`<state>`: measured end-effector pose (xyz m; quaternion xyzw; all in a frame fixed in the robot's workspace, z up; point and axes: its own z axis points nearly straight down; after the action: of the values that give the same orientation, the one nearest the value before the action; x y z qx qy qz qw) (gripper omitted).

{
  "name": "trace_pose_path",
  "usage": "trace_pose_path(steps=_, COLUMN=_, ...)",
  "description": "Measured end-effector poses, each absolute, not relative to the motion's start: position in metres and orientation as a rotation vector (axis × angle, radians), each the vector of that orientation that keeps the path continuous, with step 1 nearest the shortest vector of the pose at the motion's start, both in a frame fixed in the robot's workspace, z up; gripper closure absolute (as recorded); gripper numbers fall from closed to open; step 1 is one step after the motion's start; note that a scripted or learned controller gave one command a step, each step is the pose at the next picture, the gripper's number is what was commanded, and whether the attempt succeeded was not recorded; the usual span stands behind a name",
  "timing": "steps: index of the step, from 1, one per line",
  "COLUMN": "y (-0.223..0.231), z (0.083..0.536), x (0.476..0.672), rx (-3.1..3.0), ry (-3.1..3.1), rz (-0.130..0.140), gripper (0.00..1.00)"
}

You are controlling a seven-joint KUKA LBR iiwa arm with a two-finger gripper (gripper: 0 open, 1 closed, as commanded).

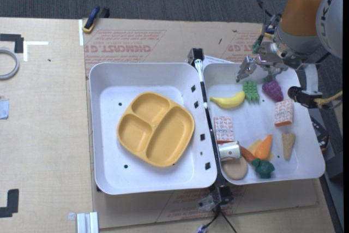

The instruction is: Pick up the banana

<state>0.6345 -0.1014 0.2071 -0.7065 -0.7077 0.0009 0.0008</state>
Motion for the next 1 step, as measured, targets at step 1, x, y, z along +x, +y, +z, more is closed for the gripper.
trace_pose_path(steps=1, y=-0.0971, z=0.0952, x=0.6380, rx=-2.220, ry=-2.228, rz=-0.003, gripper=0.00)
